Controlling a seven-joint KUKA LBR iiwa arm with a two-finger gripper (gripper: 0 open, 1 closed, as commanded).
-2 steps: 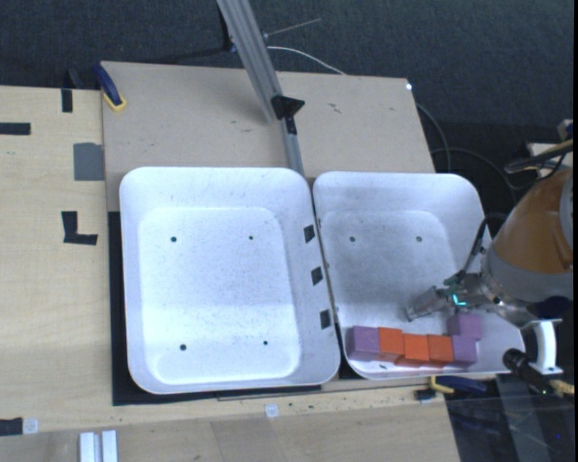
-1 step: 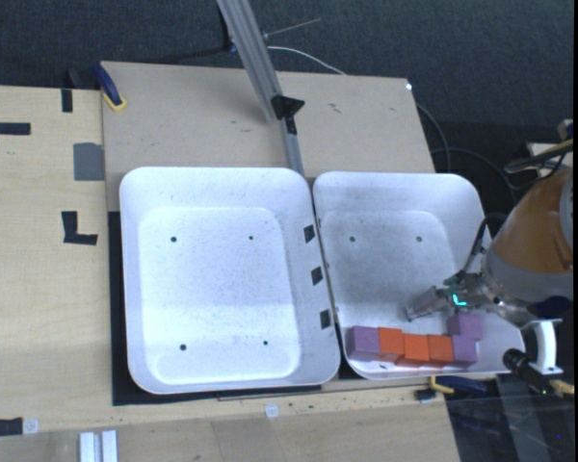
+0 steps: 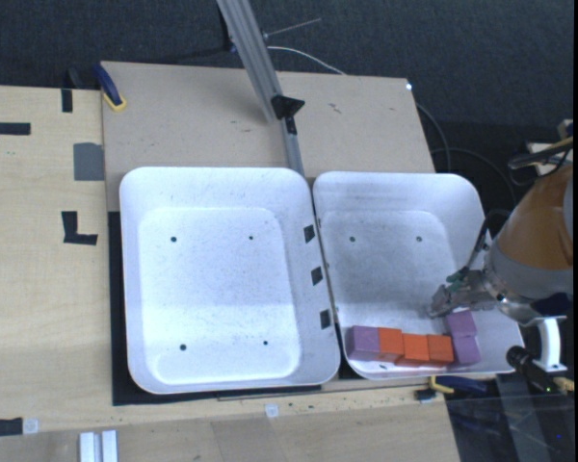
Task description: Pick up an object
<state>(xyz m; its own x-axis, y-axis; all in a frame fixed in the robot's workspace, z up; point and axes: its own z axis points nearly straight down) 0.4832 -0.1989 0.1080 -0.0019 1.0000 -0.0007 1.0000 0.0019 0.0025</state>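
Near the right bin's (image 3: 462,195) front, the claw (image 3: 447,299) seemingly hovers above blocks (image 3: 414,346).

**Grey arm, orange band**

The arm (image 3: 539,248) is a thick, rounded body — a broad orange band sits above a smooth grey wrist section. Below the grey part the claw (image 3: 450,298) is a small cluster of dark and pale metal pieces, too blurred to make out in detail. Thin dark cables run alongside the wrist housing.
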